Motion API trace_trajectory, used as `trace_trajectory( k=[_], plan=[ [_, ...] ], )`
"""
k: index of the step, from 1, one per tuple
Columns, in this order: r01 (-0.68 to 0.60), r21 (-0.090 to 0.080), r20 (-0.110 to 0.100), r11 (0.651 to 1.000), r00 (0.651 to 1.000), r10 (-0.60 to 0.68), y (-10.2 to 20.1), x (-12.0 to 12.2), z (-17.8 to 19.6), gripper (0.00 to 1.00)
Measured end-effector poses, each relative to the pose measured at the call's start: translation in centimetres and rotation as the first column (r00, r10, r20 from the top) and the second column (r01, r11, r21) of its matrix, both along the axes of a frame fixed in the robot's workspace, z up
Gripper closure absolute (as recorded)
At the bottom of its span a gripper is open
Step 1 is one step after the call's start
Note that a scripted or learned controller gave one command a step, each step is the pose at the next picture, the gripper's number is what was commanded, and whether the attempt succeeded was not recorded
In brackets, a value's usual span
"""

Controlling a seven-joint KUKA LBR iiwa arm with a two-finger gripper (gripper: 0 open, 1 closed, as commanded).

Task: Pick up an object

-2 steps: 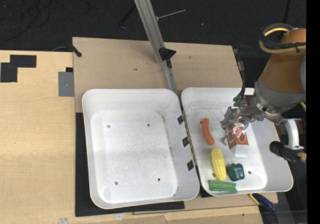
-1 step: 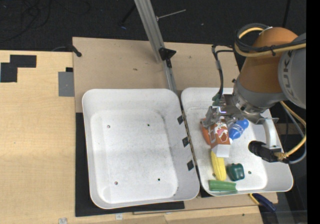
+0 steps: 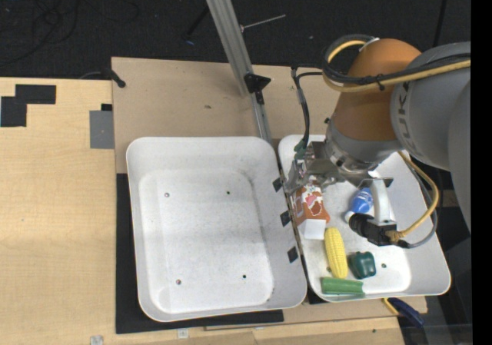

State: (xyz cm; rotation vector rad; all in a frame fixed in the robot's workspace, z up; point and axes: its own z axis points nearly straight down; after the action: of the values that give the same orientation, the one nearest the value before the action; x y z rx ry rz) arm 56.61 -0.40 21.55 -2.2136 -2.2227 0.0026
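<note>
We see an orange and white carton (image 3: 311, 204) lying in the right bin (image 3: 430, 274), near that bin's left wall, directly below the end effector (image 3: 306, 169), which sits at the carton's upper end; whether the two touch we cannot tell, and we cannot tell whether the end effector is released or clenched, since the wrist hides its tips. Just below the carton lies a yellow corn cob (image 3: 335, 252), its long axis running toward the near edge of the bin. Beside the cob's lower end sits a dark green block (image 3: 362, 264), and along the bin's near wall lies a light green stick (image 3: 342, 286), close under both. To the right of the carton we note a blue and white bottle (image 3: 361, 202), with a black cylindrical piece (image 3: 367, 227) of the arm's fittings just below it. The arm (image 3: 384, 105), grey with an orange section above the wrist, enters from the right and covers the upper part of the right bin. The left bin (image 3: 146, 159) stands touching the right one, side by side on the counter (image 3: 54, 205). Behind the bins an aluminium rail (image 3: 227, 24) rises at a slant.
</note>
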Motion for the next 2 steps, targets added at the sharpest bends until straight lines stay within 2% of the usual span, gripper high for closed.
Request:
trace_trajectory(
  k=[2],
  plan=[
    [0.001, -0.002, 0.003, 1.0, 1.0, -0.001, 8.9, 2.8, 2.0, 1.0]
  ],
)
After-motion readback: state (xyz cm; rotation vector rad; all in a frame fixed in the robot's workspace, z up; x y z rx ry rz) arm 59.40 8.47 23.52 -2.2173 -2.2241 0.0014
